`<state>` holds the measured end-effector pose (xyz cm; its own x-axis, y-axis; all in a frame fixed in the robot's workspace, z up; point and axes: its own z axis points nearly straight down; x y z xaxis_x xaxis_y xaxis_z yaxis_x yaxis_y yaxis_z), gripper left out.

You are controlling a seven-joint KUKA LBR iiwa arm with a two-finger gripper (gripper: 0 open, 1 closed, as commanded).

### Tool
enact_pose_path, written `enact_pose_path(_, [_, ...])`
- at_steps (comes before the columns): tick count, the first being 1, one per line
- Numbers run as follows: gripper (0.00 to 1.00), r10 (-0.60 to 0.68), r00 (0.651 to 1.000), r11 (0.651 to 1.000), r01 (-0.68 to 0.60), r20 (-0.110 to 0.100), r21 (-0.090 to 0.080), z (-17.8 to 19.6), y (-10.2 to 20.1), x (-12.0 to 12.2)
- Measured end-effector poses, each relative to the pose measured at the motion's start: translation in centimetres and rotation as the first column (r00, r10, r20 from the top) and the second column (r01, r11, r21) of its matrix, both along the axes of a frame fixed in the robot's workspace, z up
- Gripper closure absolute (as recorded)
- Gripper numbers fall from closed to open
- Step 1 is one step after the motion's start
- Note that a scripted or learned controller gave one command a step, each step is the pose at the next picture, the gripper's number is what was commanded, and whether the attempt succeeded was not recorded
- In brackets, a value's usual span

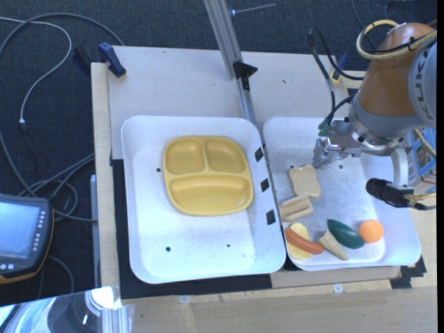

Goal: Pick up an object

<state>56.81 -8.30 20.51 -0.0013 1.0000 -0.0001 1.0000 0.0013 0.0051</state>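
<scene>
The right bin (388,255) holds several toy foods. A tan bread slice (304,181) lies near its middle, and a small tan bun (295,205) sits just below it. Along the front edge are a red sausage (304,240) on a yellow piece (294,250), a tan wedge (334,245), a dark green object (345,233) and an orange ball (371,230). My gripper (325,152) hangs over the bin's upper middle, just above and right of the bread slice. Nothing shows between its tips.
A yellow divided plate (207,174) lies in the left bin (146,255). A metal pole (222,19) slants down to the gap between the bins. A black part (385,189) with cables hangs beside the arm at the right bin's edge.
</scene>
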Motion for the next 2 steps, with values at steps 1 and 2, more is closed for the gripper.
enact_pose_path(1, [1.0,0.005,1.0,1.0,-0.005,-0.001,0.003,1.6,5.3,1.7])
enact_pose_path(2, [1.0,0.006,1.0,1.0,-0.006,-0.003,0.002,1.0,10.7,2.7])
